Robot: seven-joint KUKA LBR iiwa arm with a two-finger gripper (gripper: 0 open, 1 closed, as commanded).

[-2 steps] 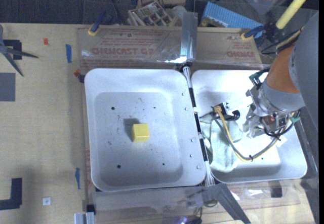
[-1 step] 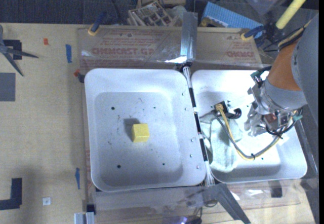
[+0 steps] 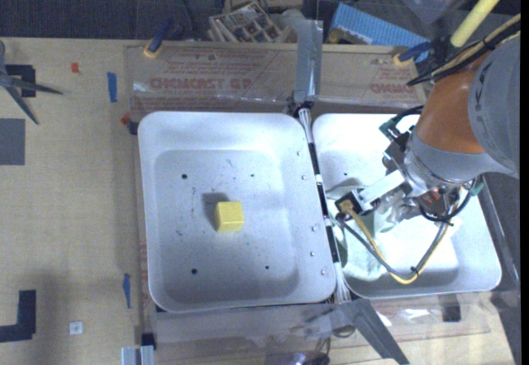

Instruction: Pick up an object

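Over the right bin (image 3: 475, 277) I'm watching the arm (image 3: 463, 120) hanging low, its gripper (image 3: 388, 210) sitting down near that bin's floor. Whether it's spread or pinching, I cannot tell; cables and the wrist are crowding it. Meanwhile the yellow cube (image 3: 230, 215) is sitting alone, flat on the floor of the left bin (image 3: 165, 132), well apart from the gripper. I'm judging nothing's picked yet, so the cube is looking like the obvious target.
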